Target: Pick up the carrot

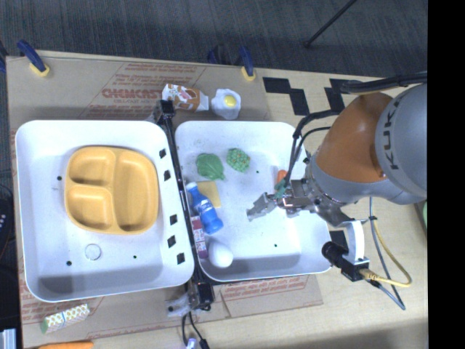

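Observation:
The carrot (280, 174) shows as a small orange sliver near the right wall of the right bin (240, 264), mostly hidden behind the wrist. My gripper (265, 203) hangs low over the right half of that bin, just below and left of the carrot. It points left toward the bin's middle. Nothing can be seen held in it. The grey arm with its orange band (356, 147) covers the bin's right rim.
The right bin also holds two green pieces (210, 166) (238, 158), a yellow block (209, 192), a blue bottle (203, 208) and a white egg (220, 254). A yellow divided plate (112, 187) lies in the left bin. A packet (182, 97) and a fried-egg toy (227, 103) lie behind the bins.

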Robot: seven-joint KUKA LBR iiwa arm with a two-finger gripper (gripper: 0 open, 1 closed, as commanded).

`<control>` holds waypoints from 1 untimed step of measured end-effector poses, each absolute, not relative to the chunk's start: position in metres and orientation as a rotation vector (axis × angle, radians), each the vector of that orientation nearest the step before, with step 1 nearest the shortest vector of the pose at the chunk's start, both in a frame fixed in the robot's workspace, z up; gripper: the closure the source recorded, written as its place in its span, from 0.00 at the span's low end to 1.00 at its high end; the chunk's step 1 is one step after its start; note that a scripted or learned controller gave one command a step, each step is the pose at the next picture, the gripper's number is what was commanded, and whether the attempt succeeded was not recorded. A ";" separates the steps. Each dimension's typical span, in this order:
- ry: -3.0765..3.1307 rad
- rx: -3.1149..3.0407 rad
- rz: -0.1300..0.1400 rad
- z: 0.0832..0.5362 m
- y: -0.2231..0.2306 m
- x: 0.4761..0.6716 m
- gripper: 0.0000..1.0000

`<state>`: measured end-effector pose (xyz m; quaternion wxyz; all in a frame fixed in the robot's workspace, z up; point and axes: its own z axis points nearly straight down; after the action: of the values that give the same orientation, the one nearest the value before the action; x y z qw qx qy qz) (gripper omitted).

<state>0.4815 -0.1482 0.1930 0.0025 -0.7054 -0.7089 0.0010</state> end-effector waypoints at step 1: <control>-2.038 -2.391 0.002 0.335 -0.162 0.538 0.00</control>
<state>0.5380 -0.1622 0.3348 0.0000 -0.7611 -0.6486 0.0005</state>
